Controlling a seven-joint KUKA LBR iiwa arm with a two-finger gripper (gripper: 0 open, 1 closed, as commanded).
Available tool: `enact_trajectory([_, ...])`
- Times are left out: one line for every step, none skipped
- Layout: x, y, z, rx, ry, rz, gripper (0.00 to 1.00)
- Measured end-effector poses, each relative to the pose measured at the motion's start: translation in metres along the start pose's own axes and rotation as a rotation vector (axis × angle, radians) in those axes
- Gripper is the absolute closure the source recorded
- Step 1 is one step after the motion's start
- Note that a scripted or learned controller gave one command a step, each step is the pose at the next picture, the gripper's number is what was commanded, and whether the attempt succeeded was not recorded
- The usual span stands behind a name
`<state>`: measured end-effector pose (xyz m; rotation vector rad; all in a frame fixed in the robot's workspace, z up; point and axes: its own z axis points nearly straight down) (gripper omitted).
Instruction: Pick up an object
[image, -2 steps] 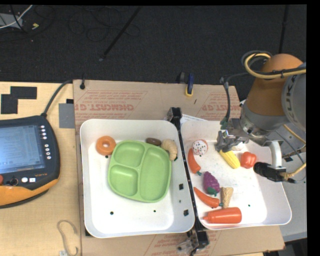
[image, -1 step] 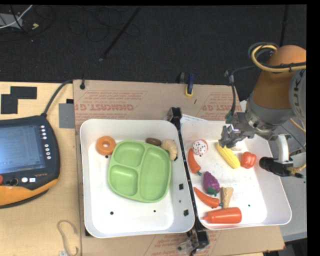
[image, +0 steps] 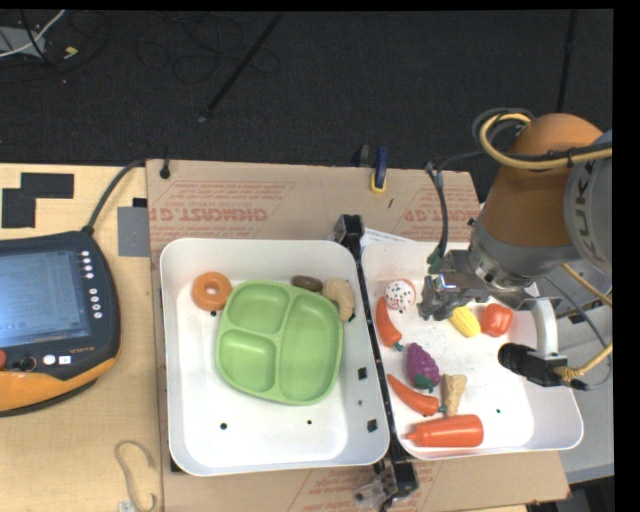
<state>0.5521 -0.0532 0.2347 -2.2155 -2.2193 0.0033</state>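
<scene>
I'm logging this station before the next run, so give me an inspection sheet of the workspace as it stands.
Surface: two white bins side by side on cardboard.
Job's things: right bin holds toy corn, tomato, grapes, carrot, sausage, spotted ball.
Clutter: green plate and donut in left bin.
Gripper: low over right bin, near the corn; grasp unclear.
Cables: yellow hose on arm.
Surroundings: handheld screen at left.

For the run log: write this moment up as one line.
arm: over right bin | gripper: low beside yellow toy, nothing seen held | left bin: green tray, donut
</scene>
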Motion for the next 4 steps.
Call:
enact_trajectory([0.016, -0.015, -0.001, 0.000, -0.001, 0.001, 1.00])
enact_trajectory([0.017, -0.011, 0.015, 0.001, -0.002, 0.001, 1.00])
enact_trajectory([0.021, -0.019, 0.011, -0.001, -0.002, 0.003, 1.00])
enact_trajectory([0.012, -0.014, -0.002, -0.003, -0.002, 0.002, 1.00])
